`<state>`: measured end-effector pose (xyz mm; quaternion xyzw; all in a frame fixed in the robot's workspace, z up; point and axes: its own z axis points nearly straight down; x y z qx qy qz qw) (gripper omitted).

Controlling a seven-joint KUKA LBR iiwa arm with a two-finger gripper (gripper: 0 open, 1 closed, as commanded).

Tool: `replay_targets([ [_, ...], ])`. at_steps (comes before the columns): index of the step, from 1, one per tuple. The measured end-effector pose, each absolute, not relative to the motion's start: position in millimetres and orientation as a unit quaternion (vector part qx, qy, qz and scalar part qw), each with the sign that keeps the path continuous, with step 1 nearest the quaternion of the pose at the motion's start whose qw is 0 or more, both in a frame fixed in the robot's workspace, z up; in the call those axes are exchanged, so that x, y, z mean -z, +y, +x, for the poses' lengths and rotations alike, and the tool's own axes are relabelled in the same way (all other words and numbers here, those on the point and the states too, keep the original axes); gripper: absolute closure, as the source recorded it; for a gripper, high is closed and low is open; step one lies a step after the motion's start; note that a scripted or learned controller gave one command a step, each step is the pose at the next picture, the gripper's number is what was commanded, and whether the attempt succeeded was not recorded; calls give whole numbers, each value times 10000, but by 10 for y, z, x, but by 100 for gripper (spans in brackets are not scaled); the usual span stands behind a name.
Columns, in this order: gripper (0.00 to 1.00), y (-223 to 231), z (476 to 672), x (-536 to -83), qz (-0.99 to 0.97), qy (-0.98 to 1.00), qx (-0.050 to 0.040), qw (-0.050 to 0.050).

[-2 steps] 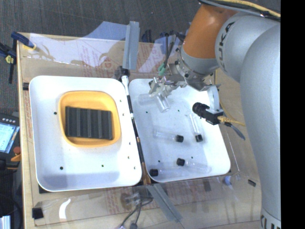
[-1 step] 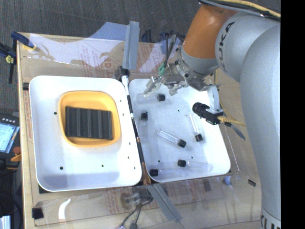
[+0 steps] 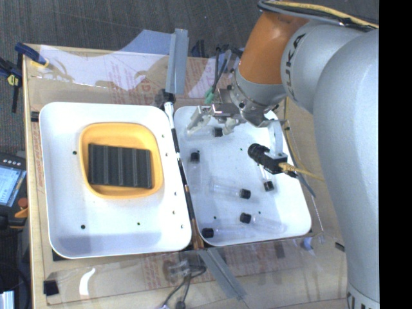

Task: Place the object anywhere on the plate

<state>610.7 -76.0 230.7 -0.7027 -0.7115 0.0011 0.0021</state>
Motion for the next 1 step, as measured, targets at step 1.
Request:
replay_targets([
  [1, 0, -639, 6085, -2265, -7150, -6991, -14, 24],
])
